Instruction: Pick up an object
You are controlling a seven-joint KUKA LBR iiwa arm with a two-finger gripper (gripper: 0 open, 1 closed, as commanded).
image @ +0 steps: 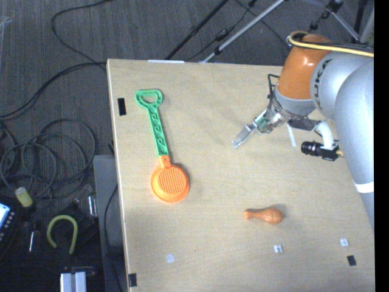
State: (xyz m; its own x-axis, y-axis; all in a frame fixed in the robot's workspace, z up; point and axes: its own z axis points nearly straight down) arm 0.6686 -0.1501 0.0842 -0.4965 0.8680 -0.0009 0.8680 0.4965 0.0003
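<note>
the gripper point(242, 137) hangs right of centre over bare desk point(213, 102) holding nothing, whether its fingers are spread i cannot tell, while the sieve point(163, 157) lies far left and the orange drumstick point(265, 215) lower centre, both free to pick.

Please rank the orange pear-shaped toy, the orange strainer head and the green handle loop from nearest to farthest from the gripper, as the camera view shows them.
From the gripper:
1. Orange strainer head, down and to its left, on the board's left half.
2. Orange pear-shaped toy, below it; too close to the strainer head to call.
3. Green handle loop, up and far left.
</note>
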